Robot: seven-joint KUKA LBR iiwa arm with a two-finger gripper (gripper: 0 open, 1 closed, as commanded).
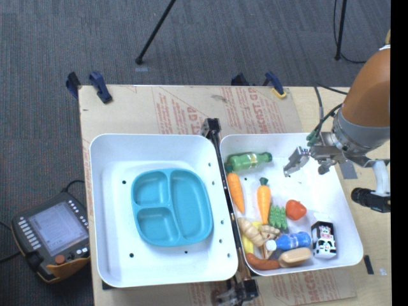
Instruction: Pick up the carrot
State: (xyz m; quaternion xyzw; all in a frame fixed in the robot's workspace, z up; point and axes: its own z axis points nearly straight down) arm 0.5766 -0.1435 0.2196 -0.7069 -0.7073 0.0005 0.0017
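The gripper (pixel 298 160) hangs over the upper middle of the right bin (pixel 331 193), reached in from the right on the grey arm with its orange band; its fingers look slightly parted and nothing sits between them, so it is released and bare-handed. There are two carrots below and to its left. One carrot (pixel 264 199), with a small green top, lies near the bin's middle, pointing down the view, a little below and left of the gripper and apart from it. The second carrot (pixel 236 192) lies further left, close along the bin's left wall. A green bottle (pixel 248 161) lies on its side just above both carrots, level with the gripper and to its left. A red tomato (pixel 295 209) sits just right of the first carrot, with a green leafy piece (pixel 277 217) between them. Lower in the bin crowd a blue bottle (pixel 292 241), a small milk carton (pixel 324 240), a bread roll (pixel 294 256) and a sausage (pixel 261 262). In the left bin (pixel 108 234) rests a blue divided plate (pixel 171 206).
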